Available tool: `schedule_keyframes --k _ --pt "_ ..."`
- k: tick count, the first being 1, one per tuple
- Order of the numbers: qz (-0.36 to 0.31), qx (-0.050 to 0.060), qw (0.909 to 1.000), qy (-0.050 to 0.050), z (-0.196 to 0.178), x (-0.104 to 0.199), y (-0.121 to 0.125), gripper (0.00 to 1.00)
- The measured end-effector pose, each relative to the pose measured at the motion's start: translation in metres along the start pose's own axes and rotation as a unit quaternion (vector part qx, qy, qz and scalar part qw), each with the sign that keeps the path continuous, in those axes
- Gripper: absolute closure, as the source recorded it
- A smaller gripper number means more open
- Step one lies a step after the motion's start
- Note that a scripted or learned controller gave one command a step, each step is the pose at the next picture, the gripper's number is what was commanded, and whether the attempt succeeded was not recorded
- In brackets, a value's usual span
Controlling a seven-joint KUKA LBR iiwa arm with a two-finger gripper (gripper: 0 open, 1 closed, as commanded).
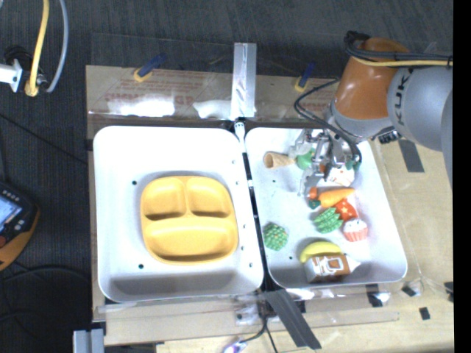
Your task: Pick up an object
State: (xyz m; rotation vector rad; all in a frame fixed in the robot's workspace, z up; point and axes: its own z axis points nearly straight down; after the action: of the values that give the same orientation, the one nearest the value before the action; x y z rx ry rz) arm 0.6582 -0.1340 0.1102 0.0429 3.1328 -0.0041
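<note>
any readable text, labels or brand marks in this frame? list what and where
"KU": dark letters on the grey arm, cut off by the frame edge; the rest is not readable.
Brown carton in the right bin: front print too small to read.
Clear sheet behind the bins: faint red print, blurred.

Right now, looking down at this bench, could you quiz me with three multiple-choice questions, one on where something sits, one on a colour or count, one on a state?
1. Where does the yellow tray lie?
A. in the left bin
B. in the right bin
C. on the floor

2. What colour is the band above the arm's wrist?
A. blue
B. orange
C. green

3. How does the ice cream cone rest?
A. upright
B. on its side
C. on top of the banana

Answers:
1. A: it fills the left bin's middle.
2. B: the band shows orange against grey.
3. B: it lies flat near the right bin's top left, far from the banana.
</note>
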Motion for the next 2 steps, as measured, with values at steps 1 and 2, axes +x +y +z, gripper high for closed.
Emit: schedule_keyframes --k 1,2 --pt "0.006 0.0 1.0 -0.001 0.02 0.055 -0.035 0.0" --pt "0.08 0.0 0.9968 -0.004 0.019 0.092 -0.022 0.0"
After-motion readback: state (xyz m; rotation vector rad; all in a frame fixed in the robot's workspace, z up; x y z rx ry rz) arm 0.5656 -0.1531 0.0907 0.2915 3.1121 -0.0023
